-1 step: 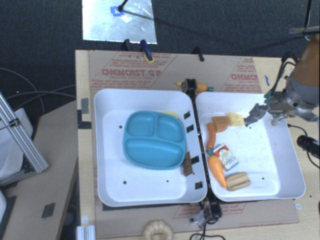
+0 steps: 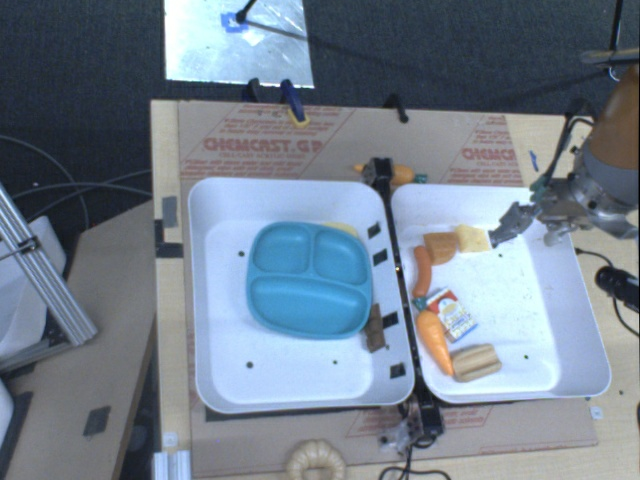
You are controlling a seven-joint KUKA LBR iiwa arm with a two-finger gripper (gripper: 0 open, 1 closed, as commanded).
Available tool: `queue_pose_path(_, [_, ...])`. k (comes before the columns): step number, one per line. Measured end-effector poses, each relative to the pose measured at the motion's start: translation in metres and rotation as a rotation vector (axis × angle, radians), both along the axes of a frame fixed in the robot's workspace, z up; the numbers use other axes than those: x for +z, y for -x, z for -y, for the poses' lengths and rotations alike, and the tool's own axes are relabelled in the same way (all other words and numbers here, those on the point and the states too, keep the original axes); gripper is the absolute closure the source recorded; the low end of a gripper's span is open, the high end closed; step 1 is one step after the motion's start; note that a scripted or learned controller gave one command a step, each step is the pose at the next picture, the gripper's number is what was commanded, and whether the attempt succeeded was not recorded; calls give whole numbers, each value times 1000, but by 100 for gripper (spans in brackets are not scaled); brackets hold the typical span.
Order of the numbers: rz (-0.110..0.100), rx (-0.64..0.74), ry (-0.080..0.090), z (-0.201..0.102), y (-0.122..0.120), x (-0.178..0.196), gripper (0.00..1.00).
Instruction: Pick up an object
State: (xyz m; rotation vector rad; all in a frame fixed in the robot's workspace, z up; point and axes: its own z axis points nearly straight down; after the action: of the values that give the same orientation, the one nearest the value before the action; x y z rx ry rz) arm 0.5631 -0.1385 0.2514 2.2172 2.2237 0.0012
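While the blue plate (image 2: 308,280) is sitting in the left bin (image 2: 225,368), the gripper (image 2: 503,228) is hovering beside the cheese (image 2: 472,239); jaw state unclear.

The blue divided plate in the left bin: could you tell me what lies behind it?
A pale yellow thing peeks from behind the blue plate, at its far edge. The plate covers most of it, so what it is stays unclear.

Right bin (image 2: 575,298): yellow block (image 2: 472,238), bread (image 2: 440,247), two carrots (image 2: 432,336), carton (image 2: 453,315), log (image 2: 474,361); lay loose.
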Motion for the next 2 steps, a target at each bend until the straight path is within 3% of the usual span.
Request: queue_pose_path(2, [-5, -2, -1, 6, 3, -98, 0])
